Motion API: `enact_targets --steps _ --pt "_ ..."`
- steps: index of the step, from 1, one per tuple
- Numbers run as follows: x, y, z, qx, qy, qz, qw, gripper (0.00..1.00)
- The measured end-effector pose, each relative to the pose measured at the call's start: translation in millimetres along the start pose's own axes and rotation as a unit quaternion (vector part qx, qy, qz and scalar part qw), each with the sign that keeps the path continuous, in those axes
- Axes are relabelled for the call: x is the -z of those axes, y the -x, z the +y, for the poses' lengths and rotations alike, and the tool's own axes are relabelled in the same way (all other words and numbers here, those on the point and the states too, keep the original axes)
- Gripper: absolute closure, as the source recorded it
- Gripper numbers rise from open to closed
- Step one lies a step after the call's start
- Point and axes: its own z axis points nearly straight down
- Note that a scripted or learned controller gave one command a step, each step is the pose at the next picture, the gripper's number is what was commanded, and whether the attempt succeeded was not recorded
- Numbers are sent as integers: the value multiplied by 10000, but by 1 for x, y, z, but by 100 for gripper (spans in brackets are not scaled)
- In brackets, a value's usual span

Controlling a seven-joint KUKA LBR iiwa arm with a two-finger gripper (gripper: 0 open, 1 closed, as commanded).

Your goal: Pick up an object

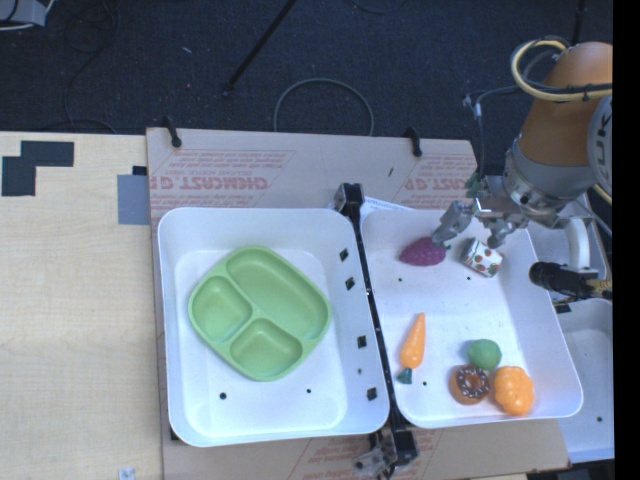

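My gripper (pixel 474 230) hangs over the far part of the right bin (pixel 540 313), its fingers spread apart and open. A purple lumpy toy (pixel 423 253) lies just left of the left finger. A small white block with red and green dots (pixel 484 259) sits just below the fingers. Nothing is held between them. Nearer the front of the same bin lie an orange carrot (pixel 413 341), a green round toy (pixel 484 352), a brown donut (pixel 468 384) and an orange fruit (pixel 513 390).
The left bin (pixel 190 398) holds a green divided plate (pixel 260 311). A black divider strip (pixel 362 298) runs between the two bins. Cardboard (pixel 250 173) lies under both bins.
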Motion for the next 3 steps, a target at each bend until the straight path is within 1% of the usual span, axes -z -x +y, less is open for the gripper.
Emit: enact_targets --steps 1,2,3 --pt "-47 6 1 -6 -3 0 10000 0" --pt "-94 -2 2 3 3 4 10000 0" --pt "-81 0 3 -12 14 -2 10000 100"
